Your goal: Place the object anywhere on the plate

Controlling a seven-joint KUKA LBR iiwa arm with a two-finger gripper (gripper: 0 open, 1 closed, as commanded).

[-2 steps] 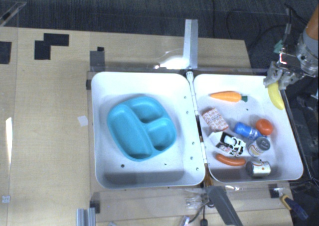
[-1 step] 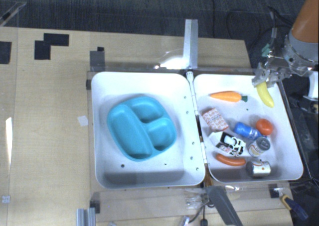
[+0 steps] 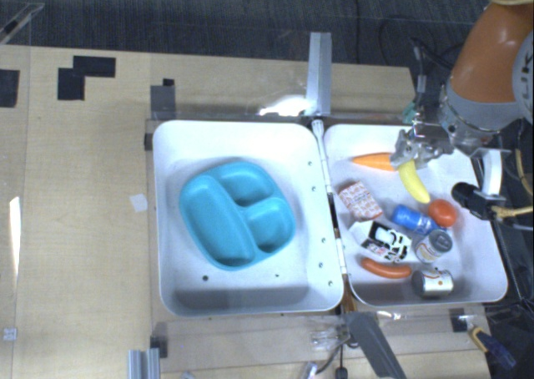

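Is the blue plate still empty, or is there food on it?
Empty. The blue sectioned plastic plate in the left white bin shows bare compartments; the yellow toy banana lies in the right white bin.

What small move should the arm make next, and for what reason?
Probably lift the gripper straight up. It sits over the top end of the banana in the right bin, while the blue plate lies in the left bin; rising shows whether anything comes along.
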